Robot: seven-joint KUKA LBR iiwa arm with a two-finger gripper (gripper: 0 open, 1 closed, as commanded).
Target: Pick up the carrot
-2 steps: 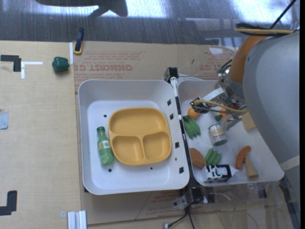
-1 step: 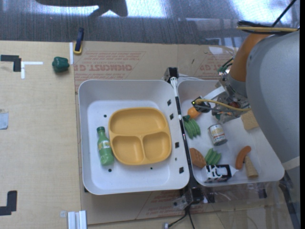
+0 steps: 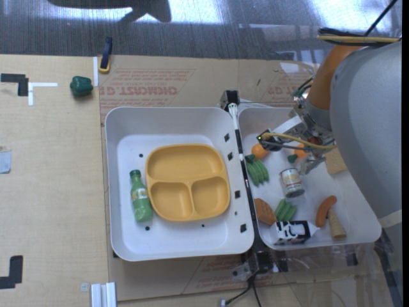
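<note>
The carrot point(image 3: 298, 152) shows as a small orange piece with a green tip, in the back half of the right bin point(image 3: 358, 203), partly covered by the arm. My gripper point(image 3: 308, 147) hangs low directly over it, at or just above the carrot. The grey arm body hides how the two meet.
Around the carrot in the right bin lie an orange fruit point(image 3: 259, 150), green beans point(image 3: 257, 170), a small can point(image 3: 292, 182), a brown bread piece point(image 3: 264, 211), a sausage point(image 3: 326, 210), tan blocks point(image 3: 337, 226) and a black-and-white carton point(image 3: 293, 231). The left bin point(image 3: 121, 235) holds a yellow divided plate point(image 3: 188, 181) and a green bottle point(image 3: 140, 197).
</note>
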